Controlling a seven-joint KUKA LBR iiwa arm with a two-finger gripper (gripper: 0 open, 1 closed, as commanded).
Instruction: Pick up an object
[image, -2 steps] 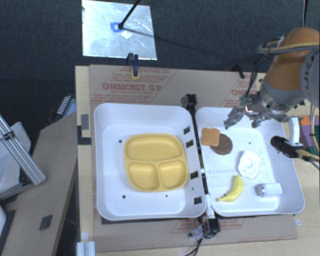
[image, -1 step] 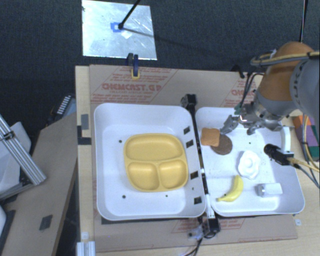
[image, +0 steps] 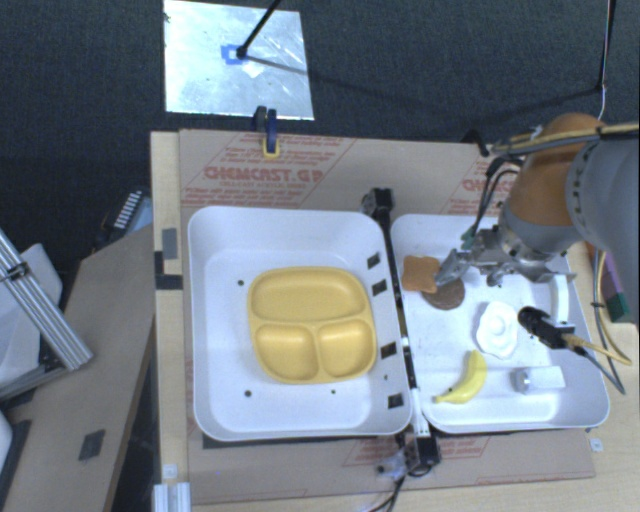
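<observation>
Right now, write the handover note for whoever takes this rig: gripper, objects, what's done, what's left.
Gripper: low over the left part of the right bin, at the brown pieces. A grasp cannot be confirmed.
Right bin: flat brown piece, round brown piece touching it, white object, banana, small grey piece.
Left bin: yellow divided plate lying flat.
Done: the arm has reached an object. Nothing looks lifted.
Left: secure one object, probably a brown piece, and raise it clear of the bin.
</observation>
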